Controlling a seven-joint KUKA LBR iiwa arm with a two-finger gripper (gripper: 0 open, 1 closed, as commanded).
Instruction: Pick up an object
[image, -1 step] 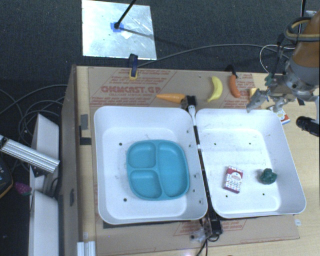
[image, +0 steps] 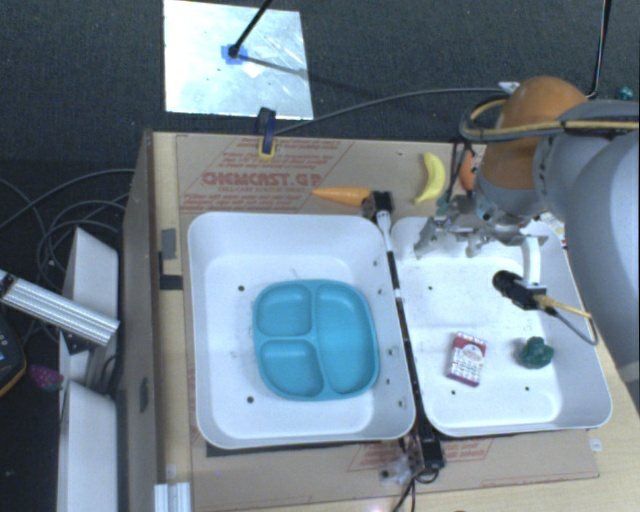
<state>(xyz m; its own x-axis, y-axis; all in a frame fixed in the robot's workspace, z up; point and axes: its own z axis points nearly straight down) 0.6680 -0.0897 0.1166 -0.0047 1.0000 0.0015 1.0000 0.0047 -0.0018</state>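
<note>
My gripper (image: 447, 240) hangs over the far left corner of the right bin (image: 580, 400), its fingers spread apart with nothing between them. In the near part of that bin lies a small red and white box (image: 466, 358). A small green object (image: 536, 351) sits to the right of the box, close to the bin's right wall. Both are well in front of the gripper and apart from it. A yellow banana (image: 432, 178) lies on the cardboard just behind the right bin, close to the gripper.
The left bin (image: 215, 300) holds a blue divided plate (image: 315, 337). An orange carrot (image: 340, 197) lies on the cardboard behind the left bin. A small orange thing (image: 467, 172) peeks out beside the arm. A black clip (image: 381, 205) sits where the bins meet.
</note>
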